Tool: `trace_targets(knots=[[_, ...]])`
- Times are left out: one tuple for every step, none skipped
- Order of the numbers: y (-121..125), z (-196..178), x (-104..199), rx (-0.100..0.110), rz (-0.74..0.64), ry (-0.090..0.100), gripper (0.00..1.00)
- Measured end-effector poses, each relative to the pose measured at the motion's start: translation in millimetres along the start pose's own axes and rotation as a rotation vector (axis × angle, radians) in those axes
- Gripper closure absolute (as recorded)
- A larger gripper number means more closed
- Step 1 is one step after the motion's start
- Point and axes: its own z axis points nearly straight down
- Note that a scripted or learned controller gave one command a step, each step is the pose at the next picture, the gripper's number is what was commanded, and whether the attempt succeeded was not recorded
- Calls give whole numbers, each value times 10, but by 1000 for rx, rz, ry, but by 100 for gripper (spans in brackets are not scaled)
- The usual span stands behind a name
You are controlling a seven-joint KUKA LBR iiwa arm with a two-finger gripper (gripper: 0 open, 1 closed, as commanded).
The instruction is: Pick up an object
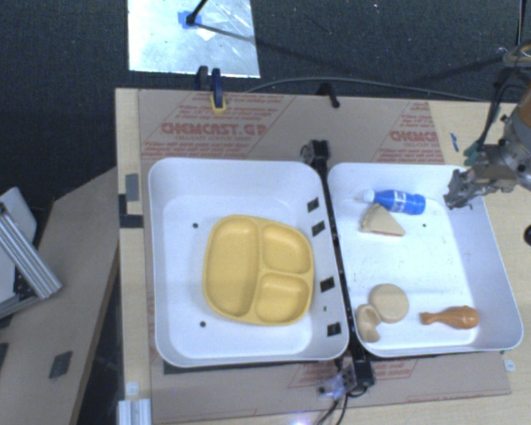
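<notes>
Right bin [478,264]: blue bottle [398,202], wedge [382,223], drumstick [450,317], two buns. Gripper [460,187] over far-right rim, nothing held; jaw opening indiscernible. Risk: descent striking rim, missing bottle.

Robotics lab test cell. Plywood bench [248,118] covered by a protective sheet printed "CHEMCAST GP", two white bins [248,184] clipped together at centre. Aluminium extrusion frame [18,246] at 9 o'clock, clamp [215,87] and metal plate [190,25] at 12 o'clock, cables across dark carpet [53,60]. Toy food props in bins, not real kitchenware.
</notes>
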Motion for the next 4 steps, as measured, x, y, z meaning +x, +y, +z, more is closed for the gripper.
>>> trace_targets(knots=[[-18, 62, 471, -1, 1, -1, 100], [-84, 173, 888, -1, 1, 0, 100], [-300, 220, 1429, 1, -1, 0, 100], [-342, 289, 1901, -1, 0, 0, 100]])
